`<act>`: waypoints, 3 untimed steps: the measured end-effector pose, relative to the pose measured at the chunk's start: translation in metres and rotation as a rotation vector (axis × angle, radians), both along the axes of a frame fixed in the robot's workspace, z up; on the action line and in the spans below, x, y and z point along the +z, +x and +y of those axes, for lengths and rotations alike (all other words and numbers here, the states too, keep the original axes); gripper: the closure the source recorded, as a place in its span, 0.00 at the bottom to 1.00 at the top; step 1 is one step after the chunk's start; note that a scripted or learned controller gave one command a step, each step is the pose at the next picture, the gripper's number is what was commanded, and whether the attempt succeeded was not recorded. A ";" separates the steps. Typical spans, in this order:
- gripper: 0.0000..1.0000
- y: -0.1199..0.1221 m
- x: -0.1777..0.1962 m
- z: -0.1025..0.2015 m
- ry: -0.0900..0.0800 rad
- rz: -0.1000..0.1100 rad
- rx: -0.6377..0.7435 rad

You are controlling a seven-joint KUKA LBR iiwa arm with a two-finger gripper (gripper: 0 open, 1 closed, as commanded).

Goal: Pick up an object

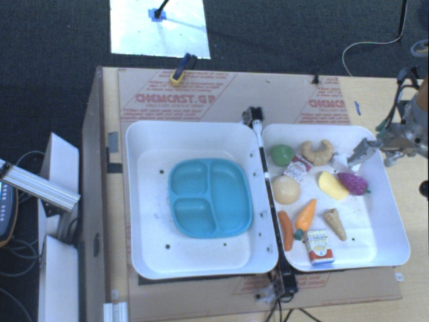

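Two white bins sit side by side: the left bin point(151, 180) holds a blue divided tray point(210, 198), the right bin point(385, 223) toy food. The gripper point(356, 155) hovers with fingers spread, holding nothing, just above purple grapes point(353, 183) beside a yellow lemon point(331, 185)

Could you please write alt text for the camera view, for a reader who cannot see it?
The grey arm's tool hovers at the upper right of the right white bin, near a purple toy grape bunch among scattered toy foods. The left white bin holds a blue sectioned plastic plate.
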State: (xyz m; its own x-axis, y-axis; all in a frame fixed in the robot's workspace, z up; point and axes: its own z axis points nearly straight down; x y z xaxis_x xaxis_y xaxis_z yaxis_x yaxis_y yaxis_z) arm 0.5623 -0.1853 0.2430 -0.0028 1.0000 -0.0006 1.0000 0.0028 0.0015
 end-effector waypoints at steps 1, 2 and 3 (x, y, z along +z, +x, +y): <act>0.00 -0.012 -0.159 0.049 0.000 0.000 0.000; 0.00 -0.050 -0.158 0.076 0.001 0.002 -0.002; 0.00 -0.074 -0.157 0.095 -0.013 -0.012 -0.008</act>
State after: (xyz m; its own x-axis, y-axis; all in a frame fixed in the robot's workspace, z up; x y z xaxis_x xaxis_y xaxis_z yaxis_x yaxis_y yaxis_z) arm 0.4885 -0.0904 0.0860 0.0056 0.9999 -0.0135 0.9999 -0.0054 0.0132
